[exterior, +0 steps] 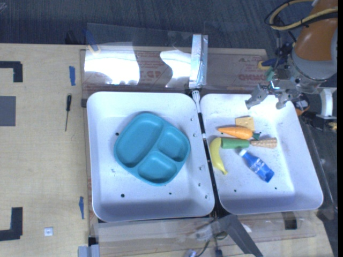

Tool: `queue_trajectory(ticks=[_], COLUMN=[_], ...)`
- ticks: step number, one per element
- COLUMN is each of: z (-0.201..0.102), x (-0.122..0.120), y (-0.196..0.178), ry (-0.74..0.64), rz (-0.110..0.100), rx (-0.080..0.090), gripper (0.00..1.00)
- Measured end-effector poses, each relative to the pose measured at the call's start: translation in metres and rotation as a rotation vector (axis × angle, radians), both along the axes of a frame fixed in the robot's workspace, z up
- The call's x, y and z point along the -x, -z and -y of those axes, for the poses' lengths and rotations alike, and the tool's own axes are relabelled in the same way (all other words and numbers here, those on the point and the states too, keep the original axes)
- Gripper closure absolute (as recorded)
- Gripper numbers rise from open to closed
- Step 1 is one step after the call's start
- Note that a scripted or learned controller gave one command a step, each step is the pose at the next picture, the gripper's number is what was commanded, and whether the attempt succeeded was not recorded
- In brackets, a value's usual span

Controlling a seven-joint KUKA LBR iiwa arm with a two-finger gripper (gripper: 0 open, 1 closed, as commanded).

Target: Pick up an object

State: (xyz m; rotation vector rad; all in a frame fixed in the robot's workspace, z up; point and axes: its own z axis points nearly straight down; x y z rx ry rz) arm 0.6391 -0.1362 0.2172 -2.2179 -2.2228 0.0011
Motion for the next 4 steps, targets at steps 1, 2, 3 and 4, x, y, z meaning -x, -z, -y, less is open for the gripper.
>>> queue_trajectory(ticks=[1, 2, 3, 4], z=[-0.018, -0.017, -0.055, -0.061], x=[0.034, 0.034, 0.060, 0.071], y=[0.127, 0.119, 0.031, 0.034], ry=[0.029, 0.030, -0.107, 0.096], rz=[0.005, 0.001, 0.007, -0.002], rx=[0.001, 0.000, 0.001, 0.000], gripper=[0.00, 1.00, 1.00, 1.00])
